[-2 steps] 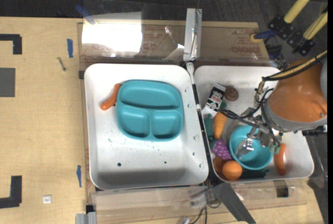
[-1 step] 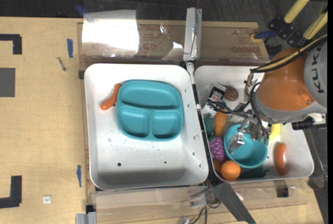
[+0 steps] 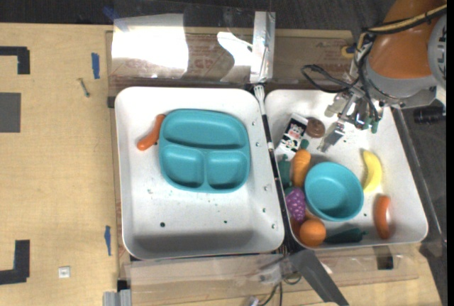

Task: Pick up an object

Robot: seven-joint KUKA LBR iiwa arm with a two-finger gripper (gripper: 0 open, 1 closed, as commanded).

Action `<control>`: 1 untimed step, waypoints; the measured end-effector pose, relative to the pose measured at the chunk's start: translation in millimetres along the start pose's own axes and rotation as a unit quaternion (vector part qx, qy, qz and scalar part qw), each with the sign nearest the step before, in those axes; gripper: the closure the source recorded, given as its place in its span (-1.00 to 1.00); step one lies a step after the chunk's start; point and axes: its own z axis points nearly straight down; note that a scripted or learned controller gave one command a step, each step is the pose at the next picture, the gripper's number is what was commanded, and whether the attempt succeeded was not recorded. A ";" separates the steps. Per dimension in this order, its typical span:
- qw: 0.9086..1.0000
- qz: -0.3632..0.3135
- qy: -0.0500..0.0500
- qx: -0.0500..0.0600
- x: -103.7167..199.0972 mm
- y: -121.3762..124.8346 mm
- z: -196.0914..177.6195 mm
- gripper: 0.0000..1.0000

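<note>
Camera view has the pincer [image 3: 339, 128] hanging over the back part of the right bin [image 3: 410, 177], fingers spread apart w/ nothing between them afaict. The arm [image 3: 403, 38] comes in from the right, orange band above the wrist.

Task just says pick up an object, so the closest candidates are what matter. Right under/near the tips sits a small dark brown round thing [image 3: 315, 128], and just beside that a little black-and-white box [image 3: 294, 134]. The banana [image 3: 371, 168] lies a bit further toward the front, near the teal bowl [image 3: 335, 189].

My guess on handling: these all look like toy food, so prob light hollow plastic, stiff, and kinda slick. The brown piece is small and rounded (could squirt out sideways if the fingers close off-center), so you'd want to straddle it dead across the middle. The box looks like the easier grab imo, flat sides, take it across the narrow width. Banana: pinch across the middle of the curve, not the tapered ends.

The rest is crowded against the bowl: carrot [image 3: 301, 166], purple grapes [image 3: 296, 204], orange [image 3: 311, 231], so not much finger room there. Left bin [image 3: 142, 212] just holds a teal divided plate [image 3: 206, 150] w/ a small orange piece [image 3: 150, 135] touching its edge.
</note>
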 end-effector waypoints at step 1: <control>1.000 0.004 0.007 0.002 63.2 -24.4 57.6 -1.00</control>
